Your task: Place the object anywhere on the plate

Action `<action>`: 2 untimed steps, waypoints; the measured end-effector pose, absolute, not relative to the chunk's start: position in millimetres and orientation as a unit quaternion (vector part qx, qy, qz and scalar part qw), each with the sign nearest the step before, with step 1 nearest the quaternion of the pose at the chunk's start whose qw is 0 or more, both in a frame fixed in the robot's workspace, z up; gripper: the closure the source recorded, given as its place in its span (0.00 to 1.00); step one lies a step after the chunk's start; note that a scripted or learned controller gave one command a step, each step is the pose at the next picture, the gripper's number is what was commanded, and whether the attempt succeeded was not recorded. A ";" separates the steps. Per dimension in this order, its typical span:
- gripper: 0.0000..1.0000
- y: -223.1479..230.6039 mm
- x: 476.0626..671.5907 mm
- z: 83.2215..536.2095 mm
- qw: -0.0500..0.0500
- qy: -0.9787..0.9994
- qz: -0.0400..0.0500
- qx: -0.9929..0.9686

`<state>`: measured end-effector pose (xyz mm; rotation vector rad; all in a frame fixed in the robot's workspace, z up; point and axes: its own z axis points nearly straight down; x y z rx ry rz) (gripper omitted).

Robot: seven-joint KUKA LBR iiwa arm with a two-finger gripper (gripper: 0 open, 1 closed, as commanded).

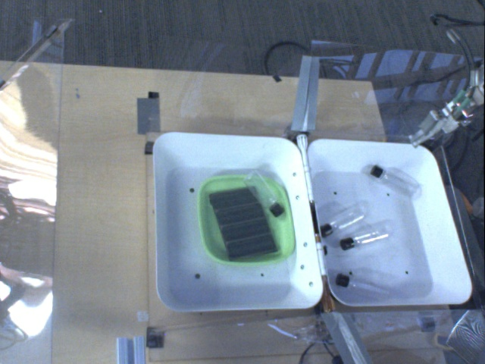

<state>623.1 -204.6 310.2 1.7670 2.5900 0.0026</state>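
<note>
Left bin [174, 203]: one green plate [208, 233] bearing a dark ribbed block [241, 223]; one clear vial with black cap [267, 196] lying across the plate's upper right rim, cap end inward, touching the block's corner or just beside it. Right bin [447, 226]: four clear black-capped vials, one near the top [392, 177], two at centre left [342, 220] [365, 239], one at the bottom [356, 282]. Gripper [455, 116]: at the bench's upper right, beyond the right bin's corner; the fingers' state cannot be told, the view being too blurred there.
</note>
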 end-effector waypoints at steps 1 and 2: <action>0.00 -204.5 650.4 276.9 0.003 0.807 0.001 0.591; 0.00 -204.6 640.7 420.9 0.007 0.797 0.002 0.605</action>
